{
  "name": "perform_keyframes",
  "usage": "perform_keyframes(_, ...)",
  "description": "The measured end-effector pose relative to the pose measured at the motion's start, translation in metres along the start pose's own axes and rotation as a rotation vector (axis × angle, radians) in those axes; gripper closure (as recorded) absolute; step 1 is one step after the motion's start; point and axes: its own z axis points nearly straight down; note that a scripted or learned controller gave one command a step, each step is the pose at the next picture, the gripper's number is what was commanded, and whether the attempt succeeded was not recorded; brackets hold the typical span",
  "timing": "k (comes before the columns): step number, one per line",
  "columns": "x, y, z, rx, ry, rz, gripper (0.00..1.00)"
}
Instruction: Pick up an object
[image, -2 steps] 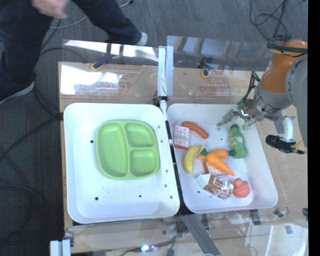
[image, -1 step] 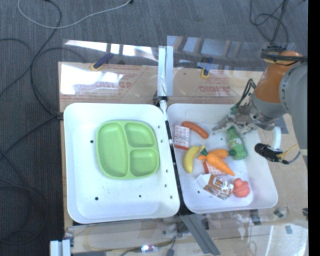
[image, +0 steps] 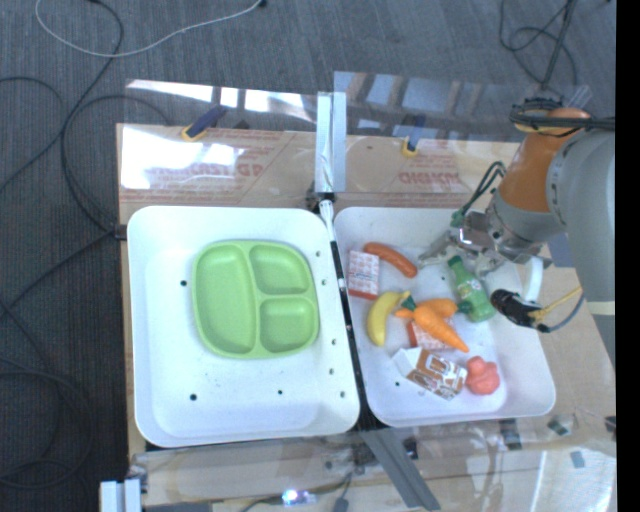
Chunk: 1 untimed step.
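Observation:
My gripper (image: 462, 246) hangs over the back right part of the right bin (image: 530, 395), below the arm's orange band. A green bottle (image: 470, 291) lies just under and in front of it; I cannot tell if they touch. To the left lies an orange-red sausage (image: 391, 259), with a red-and-white packet (image: 362, 274) beside it. A yellow banana (image: 382, 317) and an orange carrot (image: 438, 323) lie mid-bin. Toward the front are a printed snack packet (image: 436, 372) and a red toy (image: 482, 376).
The left bin (image: 160, 400) holds a green divided plate (image: 256, 298). A raised divider (image: 343, 300) separates the two bins. A black cable and connector (image: 520, 306) hang from the arm at the right bin's right side.

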Motion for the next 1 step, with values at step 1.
perform_keyframes(1,-0.0010,0.0001,-0.0095,-0.001,-0.005,-0.001,1.00)
